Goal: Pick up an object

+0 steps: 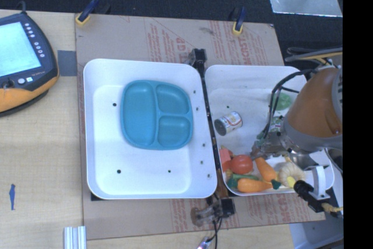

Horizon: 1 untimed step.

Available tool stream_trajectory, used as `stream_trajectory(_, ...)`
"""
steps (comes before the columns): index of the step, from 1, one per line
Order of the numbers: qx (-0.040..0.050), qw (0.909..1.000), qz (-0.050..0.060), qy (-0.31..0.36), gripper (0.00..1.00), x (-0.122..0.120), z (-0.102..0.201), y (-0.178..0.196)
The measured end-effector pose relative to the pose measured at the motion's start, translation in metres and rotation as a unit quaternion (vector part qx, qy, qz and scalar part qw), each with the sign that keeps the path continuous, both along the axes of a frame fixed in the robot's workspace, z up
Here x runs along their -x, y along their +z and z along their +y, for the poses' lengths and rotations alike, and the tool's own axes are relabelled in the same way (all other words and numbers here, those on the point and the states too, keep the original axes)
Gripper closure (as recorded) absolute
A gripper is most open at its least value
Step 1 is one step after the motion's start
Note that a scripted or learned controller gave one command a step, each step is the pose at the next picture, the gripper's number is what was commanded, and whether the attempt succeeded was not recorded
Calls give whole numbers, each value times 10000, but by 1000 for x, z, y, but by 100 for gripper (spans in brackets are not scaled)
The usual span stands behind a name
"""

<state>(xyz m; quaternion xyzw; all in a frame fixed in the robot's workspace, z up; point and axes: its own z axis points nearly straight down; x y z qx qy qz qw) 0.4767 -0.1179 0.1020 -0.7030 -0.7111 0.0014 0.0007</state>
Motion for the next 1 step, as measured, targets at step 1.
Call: stream_trajectory(1,-6,10000,-7,-33,100,0,11,117)
